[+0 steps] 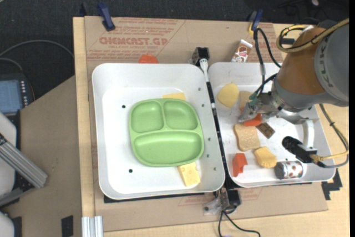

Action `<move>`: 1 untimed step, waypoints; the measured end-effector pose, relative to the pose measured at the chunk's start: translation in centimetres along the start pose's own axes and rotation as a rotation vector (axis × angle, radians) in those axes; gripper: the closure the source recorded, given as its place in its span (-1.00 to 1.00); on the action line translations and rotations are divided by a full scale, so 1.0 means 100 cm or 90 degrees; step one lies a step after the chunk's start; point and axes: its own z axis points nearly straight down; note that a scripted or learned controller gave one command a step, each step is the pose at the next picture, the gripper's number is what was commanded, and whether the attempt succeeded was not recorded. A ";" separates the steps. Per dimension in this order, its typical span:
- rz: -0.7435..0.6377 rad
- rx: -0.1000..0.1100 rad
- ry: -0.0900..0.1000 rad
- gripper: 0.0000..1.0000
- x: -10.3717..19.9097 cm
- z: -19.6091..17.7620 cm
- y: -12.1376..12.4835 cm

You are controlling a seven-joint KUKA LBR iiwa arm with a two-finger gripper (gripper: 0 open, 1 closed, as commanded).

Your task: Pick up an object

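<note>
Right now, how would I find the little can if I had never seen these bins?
Start at the right white bin, the one the grey arm reaches over. Go to its near right corner, past the tan bread slice and the yellow foam chunk. There lies a small can on its side, with a silver end and a red and white label, the only metal thing among soft foods.

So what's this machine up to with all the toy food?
A robot arm reaches in from the right over the right-hand bin, which holds toy food: a slice of bread, yellow pieces and a small can. Its hand is down among the items near the bread and a red-orange piece; nothing is plainly lifted. The left bin holds a green divided plate.
</note>
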 end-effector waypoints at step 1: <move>-0.006 0.003 0.005 1.00 0.059 -0.089 0.024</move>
